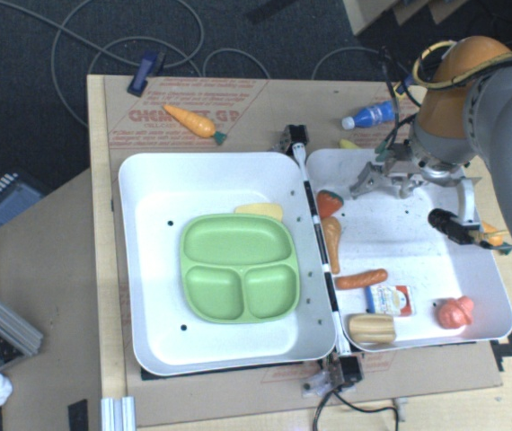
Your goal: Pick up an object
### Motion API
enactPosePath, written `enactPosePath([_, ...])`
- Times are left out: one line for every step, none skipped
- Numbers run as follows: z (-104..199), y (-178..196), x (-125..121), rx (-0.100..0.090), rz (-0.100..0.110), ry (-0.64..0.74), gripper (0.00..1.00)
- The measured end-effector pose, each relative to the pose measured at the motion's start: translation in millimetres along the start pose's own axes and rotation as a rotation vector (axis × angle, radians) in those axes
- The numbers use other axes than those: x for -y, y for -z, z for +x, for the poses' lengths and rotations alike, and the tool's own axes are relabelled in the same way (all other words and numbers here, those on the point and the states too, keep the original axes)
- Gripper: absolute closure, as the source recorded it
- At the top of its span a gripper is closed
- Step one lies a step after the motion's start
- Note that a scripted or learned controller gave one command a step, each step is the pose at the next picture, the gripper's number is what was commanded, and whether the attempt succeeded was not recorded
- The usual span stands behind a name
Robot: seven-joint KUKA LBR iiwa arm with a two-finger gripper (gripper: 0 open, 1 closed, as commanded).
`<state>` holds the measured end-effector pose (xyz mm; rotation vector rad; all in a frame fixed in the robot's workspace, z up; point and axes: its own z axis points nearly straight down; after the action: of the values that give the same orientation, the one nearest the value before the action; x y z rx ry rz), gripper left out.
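Note:
My gripper (387, 183) hangs over the far end of the right bin (498, 281), open, with nothing between its fingers. Below and to its left a red-orange round piece (329, 203) lies by the bin's left wall. An orange elongated piece (331, 241) follows it along the wall. Nearer the front are a red sausage (361, 279), a small carton (389, 300), a tan bun (372, 329) and a pink lump (454, 312).
The left bin (144, 241) holds a green divided plate (239, 268) with a pale yellow piece (258, 210) behind it. On the board beyond the bins lie a toy carrot (193, 121), a blue bottle (370, 116) and a blue clip (145, 72).

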<state>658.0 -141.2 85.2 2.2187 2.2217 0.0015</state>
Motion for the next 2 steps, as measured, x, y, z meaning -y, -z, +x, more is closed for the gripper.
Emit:
enactPosePath([-68.1, 27.5, 108.8, 0.001, 0.002, -0.003, 0.00])
enactPosePath([16.4, 41.8, 83.8, -0.001, -0.001, 0.001, 0.00])
